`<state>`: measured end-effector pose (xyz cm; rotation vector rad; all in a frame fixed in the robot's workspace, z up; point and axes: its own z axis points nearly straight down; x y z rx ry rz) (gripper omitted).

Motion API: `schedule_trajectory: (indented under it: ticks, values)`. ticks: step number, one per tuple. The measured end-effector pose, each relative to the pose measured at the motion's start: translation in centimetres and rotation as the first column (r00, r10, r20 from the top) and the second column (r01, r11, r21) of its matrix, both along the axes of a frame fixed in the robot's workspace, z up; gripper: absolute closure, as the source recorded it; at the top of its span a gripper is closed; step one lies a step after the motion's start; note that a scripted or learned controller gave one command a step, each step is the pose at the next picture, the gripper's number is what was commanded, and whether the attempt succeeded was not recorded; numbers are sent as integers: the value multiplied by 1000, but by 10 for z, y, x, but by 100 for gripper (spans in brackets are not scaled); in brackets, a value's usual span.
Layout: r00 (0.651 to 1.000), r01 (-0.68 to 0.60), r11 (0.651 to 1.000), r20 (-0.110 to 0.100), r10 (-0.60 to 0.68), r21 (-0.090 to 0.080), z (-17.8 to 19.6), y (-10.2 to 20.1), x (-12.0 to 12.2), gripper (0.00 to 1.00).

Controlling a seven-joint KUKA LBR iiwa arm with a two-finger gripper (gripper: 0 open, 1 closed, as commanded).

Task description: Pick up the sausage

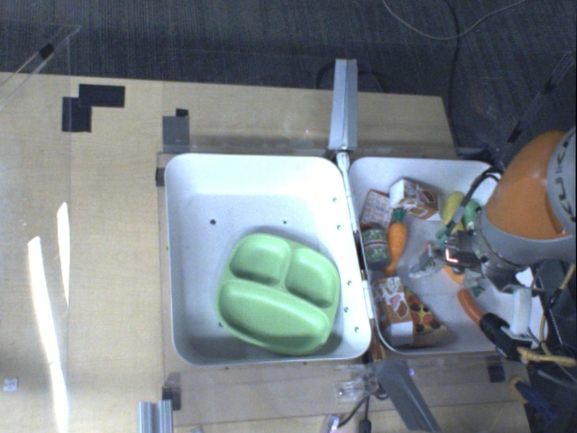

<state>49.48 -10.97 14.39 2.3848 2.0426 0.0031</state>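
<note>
A short reddish-orange toy sausage [468, 304] lay on the floor of the right-hand shallow white bin [416, 164], close to that bin's near right corner and slanting toward the corner. Its lower end ran under a black part of the arm. The end effector [446, 256] hung just beyond and slightly left of the sausage, close to it but not over it, and nothing could be seen gripped in it. Whether the end effector was open or closed could not be told from this high, slanted view.

The grey arm with its broad orange band [532, 198] reached in across the bin's right rim. Around the end effector lay a scatter of toy groceries: an orange carrot with a green top [397, 243] to its left, a yellow piece [452, 206] beyond it near the far wall, and a brown-and-white printed packet [416, 197] beside the yellow piece. A flat printed carton in reds and browns [418, 317] lay left of the sausage, along the bin's near wall.

The left-hand shallow white bin [207, 188] held a green three-part plastic plate [279, 292], resting in its near half. Both bins sat side by side on the pale wooden surface [108, 260], with an upright grey metal bar [344, 106] rising behind the seam between them. A thin black cable [451, 27] looped over the dark carpet beyond.
</note>
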Motion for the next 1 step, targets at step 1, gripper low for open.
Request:
schedule_trajectory:
  ticks: [1]
  values:
    - [999,-52,999,0,52,-1,-20,-77,-1,0]
